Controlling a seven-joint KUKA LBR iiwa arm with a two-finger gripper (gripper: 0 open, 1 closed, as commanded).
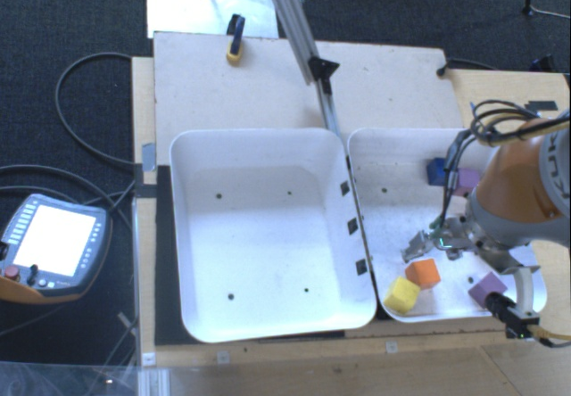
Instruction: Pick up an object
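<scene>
Landmark for all positions: the shallow white plastic right bin (393, 162).

The grey arm with orange band (522, 180) enters over the right bin's right side, wrist bent down toward the bin floor. The metal two-finger pincer (417, 248) sits low over the floor, in the near half of the right bin, pointing toward the bin's left wall. Its fingers are small and blurred here; cannot tell whether they are spread or pressed together, and no object is seen between them.

Objects in the right bin:
- orange foam cube (424, 273): on the floor just on the near side of the pincer tip, close to it; contact cannot be judged.
- yellow foam block (402, 295): at the bin's near-left corner, just beside the orange cube, on its near-left side.
- purple foam block (487, 288): near the bin's near-right edge, partly under the arm's hardware.
- blue foam block (436, 171): toward the far right of the bin floor, beside the arm.
- pale violet block (467, 178): just right of the blue one, partly covered by black cables (486, 122) looping off the wrist.

The second shallow white bin (259, 153) lies touching the right bin's left wall. Both rest on the pale wooden table (294, 73). A grey teach pendant with bright screen (49, 243) lies on the dark carpet well left of both bins.
</scene>
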